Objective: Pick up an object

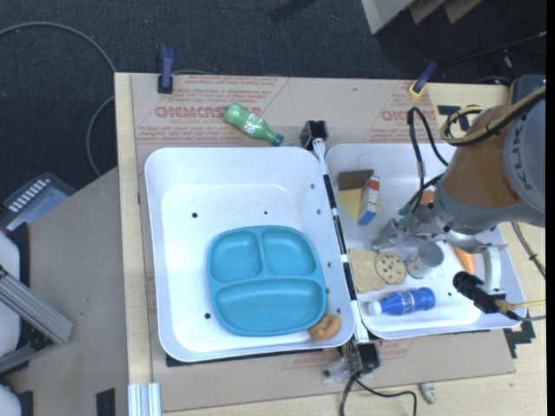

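Observation:
My gripper (406, 239) hangs low in the middle of the right bin (496, 317), under the orange-banded wrist (475, 178). Just below it lies a round chocolate-chip cookie (390, 268), and a grey cylinder (424, 259) sits right beside it. A blue bottle (405, 302) lies on its side near the bin's front wall. An orange carrot (466, 260) shows partly behind the arm. At the bin's back left are a brown block (354, 180), a yellow wedge (350, 204) and a small white tube (369, 201). The arm hides part of the bin's middle.
The left bin (173, 189) holds a blue divided plate (264, 280) and a brown doughnut-like piece (326, 326) at its front right corner. A green bottle (251, 124) lies on the bench behind the left bin. Cables (416, 146) trail over the right bin's back edge.

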{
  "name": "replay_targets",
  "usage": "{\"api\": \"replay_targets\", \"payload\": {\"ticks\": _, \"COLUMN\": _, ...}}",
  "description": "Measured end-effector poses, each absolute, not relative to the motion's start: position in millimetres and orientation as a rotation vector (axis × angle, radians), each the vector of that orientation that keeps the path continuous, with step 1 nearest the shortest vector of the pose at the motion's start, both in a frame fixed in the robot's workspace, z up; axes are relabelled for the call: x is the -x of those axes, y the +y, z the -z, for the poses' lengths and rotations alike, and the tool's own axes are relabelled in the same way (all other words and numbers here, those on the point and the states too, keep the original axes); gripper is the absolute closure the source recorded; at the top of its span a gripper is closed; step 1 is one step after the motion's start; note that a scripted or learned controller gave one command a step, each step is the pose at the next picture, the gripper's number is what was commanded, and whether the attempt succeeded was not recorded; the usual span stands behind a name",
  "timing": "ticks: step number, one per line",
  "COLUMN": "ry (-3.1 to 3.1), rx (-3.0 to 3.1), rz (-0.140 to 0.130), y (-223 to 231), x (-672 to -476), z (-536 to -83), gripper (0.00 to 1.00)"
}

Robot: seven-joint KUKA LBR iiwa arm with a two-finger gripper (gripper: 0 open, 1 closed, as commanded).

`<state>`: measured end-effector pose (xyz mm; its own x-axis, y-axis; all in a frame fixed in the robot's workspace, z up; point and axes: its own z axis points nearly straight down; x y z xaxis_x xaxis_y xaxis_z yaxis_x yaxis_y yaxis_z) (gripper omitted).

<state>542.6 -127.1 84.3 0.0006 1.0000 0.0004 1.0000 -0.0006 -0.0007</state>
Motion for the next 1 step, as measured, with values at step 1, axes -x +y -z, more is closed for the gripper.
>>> {"api": "replay_targets", "payload": {"ticks": 1, "ry": -2.223, "rx": 2.220, "rz": 0.002, "y": -91.7, "x": -610.6, "z": -84.9, "gripper": 0.00}}
